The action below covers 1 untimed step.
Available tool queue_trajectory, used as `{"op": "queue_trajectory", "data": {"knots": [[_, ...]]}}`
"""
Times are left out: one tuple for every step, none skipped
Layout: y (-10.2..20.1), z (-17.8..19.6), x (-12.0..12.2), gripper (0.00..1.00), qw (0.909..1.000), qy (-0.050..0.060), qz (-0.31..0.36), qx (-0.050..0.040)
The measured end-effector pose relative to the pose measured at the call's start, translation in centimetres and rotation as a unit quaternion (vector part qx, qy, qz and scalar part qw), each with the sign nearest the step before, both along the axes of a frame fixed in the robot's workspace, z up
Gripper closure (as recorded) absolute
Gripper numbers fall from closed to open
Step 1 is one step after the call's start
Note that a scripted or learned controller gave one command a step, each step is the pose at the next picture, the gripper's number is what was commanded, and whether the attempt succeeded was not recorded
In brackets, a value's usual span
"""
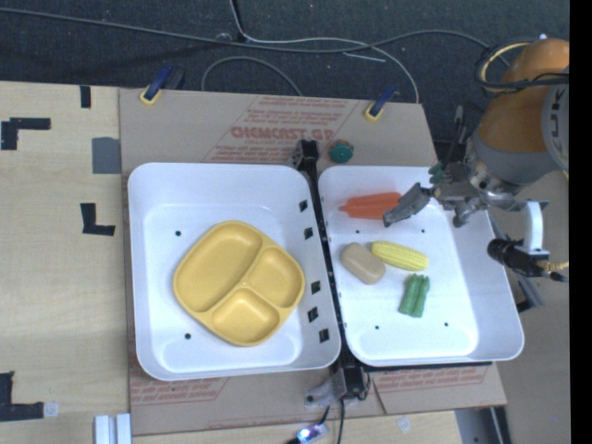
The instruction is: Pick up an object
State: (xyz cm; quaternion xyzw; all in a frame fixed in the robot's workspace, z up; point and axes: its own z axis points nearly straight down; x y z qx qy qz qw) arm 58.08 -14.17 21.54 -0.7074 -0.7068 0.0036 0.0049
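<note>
The right bin [462, 340] holds an orange carrot [368, 204] at its far side, a yellow corn cob [400, 255], a beige potato-like piece [363, 264] and a green vegetable [414, 295]. My gripper [425, 216] hangs over the far right part of this bin, just right of the carrot and above the corn. It is open and nothing lies between its fingers. One dark finger [403, 207] slants down toward the carrot's right end.
A yellow divided plate [239, 282] lies in the left bin [153, 202]. A small teal object [342, 151] sits on the cardboard behind the bins. Cables run across the dark floor at the back, and the arm's grey body [518, 146] stands at the right.
</note>
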Motion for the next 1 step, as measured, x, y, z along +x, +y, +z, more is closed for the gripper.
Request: {"op": "queue_trajectory", "data": {"knots": [[0.01, 0.51, 0.25, 0.0, 1.0, -0.005, 0.001, -0.0009]]}}
